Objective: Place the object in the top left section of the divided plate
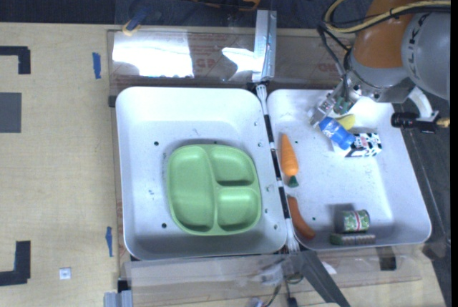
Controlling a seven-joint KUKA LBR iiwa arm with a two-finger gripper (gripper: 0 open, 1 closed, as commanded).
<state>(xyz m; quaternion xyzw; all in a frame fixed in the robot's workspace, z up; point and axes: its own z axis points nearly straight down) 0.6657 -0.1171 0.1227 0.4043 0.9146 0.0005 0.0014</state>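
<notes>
The left bin (136,119) holds a green divided plate (213,187), far left of the gripper (335,109). In the right bin (401,184), a blue-and-yellow object (336,132) lies just below the gripper; whether it is gripped cannot be told. A black-and-white toy (366,144), carrot (288,157), reddish-orange piece (300,221) and green can (353,220) lie beyond, the can's label unreadable.

Bright, even light from above. Strong glare on clear sheet (168,55) behind left bin (139,148); thin shadow at divided plate (187,177) edge; img slightly soft.
</notes>
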